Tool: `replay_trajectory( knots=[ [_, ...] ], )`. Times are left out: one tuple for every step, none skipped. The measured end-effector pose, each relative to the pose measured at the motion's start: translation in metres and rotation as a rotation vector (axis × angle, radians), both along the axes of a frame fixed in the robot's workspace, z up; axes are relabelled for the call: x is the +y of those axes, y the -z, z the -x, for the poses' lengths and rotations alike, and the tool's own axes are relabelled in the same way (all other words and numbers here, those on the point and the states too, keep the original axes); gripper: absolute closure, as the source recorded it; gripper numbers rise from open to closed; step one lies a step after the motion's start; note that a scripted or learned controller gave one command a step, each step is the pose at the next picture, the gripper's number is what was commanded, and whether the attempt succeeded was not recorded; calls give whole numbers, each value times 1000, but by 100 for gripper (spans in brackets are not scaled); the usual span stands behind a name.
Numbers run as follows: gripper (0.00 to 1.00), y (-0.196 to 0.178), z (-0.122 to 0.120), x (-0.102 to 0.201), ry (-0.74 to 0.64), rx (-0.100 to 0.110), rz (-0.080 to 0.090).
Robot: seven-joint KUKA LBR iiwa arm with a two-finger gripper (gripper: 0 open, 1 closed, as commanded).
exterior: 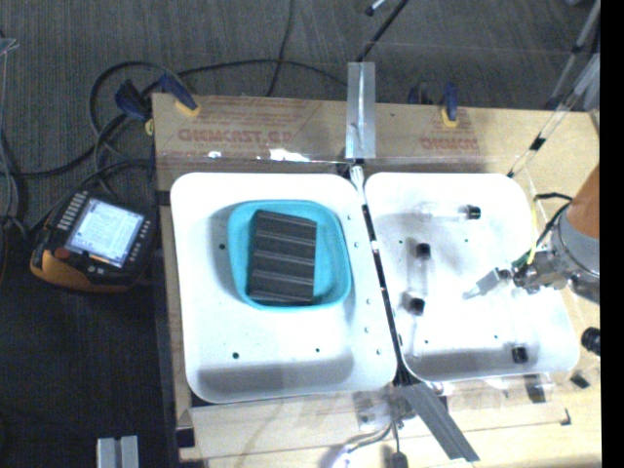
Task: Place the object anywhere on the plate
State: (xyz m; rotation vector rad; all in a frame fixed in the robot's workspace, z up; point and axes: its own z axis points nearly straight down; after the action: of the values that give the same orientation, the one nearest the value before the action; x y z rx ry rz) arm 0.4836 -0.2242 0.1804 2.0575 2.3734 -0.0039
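A dark ridged block (283, 256) already rests on the blue plate (336, 261) in the left bin (195, 339); the gripper (485, 285), grip unclear, should withdraw gently.

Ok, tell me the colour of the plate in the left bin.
Light blue, almost turquoise. The plate shows best in the camera view, under a dark grey ridged block.

Dark grey carpet (78, 27) covers the floor around a pale wooden surface (292, 133), its back edge printed with faded red lettering. Black cables (244, 66) loop across the carpet, and a handheld control unit (93, 240) with a lit screen and orange casing lies to the left. Yellow-tipped clamps (175, 94) grip the back edge.
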Motion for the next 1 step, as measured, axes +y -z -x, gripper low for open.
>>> replay_trajectory(
  knots=[
    [0,53,0,84,123,2,-3]
  ],
)
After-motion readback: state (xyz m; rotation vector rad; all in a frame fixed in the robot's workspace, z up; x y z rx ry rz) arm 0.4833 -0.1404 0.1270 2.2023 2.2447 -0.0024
